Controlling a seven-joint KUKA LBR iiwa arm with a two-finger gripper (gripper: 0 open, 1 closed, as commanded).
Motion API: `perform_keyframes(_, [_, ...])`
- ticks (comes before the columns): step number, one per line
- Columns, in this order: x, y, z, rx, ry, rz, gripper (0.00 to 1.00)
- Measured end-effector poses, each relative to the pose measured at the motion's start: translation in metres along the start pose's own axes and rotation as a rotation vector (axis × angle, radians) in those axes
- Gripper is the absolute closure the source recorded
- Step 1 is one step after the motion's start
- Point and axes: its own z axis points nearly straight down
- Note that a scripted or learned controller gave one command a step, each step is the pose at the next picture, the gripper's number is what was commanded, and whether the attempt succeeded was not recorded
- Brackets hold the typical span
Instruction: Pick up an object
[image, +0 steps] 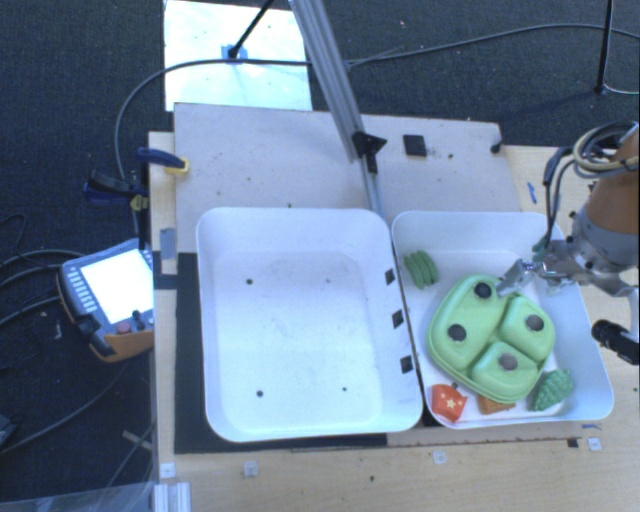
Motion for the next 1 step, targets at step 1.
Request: perform_keyframes(1, [-0.0039, 0.0045, 0.0185, -0.021, -0.007, -0.004, 0.00])
